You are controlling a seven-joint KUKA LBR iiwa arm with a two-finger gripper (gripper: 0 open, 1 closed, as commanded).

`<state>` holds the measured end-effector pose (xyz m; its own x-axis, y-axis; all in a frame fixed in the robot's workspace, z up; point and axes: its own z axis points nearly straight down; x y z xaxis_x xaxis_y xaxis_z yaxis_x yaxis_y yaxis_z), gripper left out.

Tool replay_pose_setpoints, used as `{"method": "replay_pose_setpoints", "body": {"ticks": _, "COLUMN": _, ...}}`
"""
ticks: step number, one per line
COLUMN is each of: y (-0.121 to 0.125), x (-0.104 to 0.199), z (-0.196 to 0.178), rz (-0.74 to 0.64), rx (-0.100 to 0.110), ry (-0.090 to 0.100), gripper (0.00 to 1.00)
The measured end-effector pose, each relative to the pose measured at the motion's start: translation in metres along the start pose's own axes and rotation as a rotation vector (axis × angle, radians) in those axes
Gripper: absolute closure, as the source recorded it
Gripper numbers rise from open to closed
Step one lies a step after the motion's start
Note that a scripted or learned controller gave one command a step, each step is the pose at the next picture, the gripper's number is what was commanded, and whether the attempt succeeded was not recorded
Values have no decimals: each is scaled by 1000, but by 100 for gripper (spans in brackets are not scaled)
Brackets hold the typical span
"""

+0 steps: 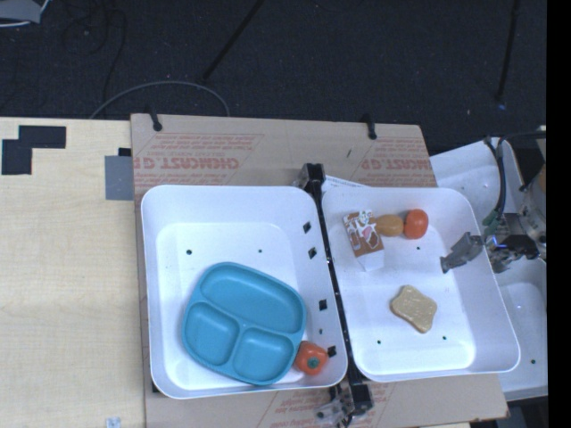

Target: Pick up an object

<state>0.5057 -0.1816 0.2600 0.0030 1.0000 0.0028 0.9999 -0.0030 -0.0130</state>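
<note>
Grey metal hand (462, 251), black cables

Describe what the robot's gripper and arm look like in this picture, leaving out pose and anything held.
The gripper looks like a small dark grey, angular metal piece over the right bin's right rim. Behind it at the picture's right edge sit blurred grey and black parts with dark cables looping upward and a hint of orange. Finer markings are too blurred to tell.
</note>
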Motion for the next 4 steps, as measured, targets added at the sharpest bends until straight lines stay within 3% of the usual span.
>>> {"method": "replay_pose_setpoints", "body": {"ticks": 1, "y": 2, "x": 0, "z": -6, "rz": -3, "rx": -12, "ry": -3, "gripper": 0}}
{"method": "replay_pose_setpoints", "body": {"ticks": 4, "y": -2, "x": -7, "z": 158, "rz": -2, "rx": -6, "ry": 0, "gripper": 0}}
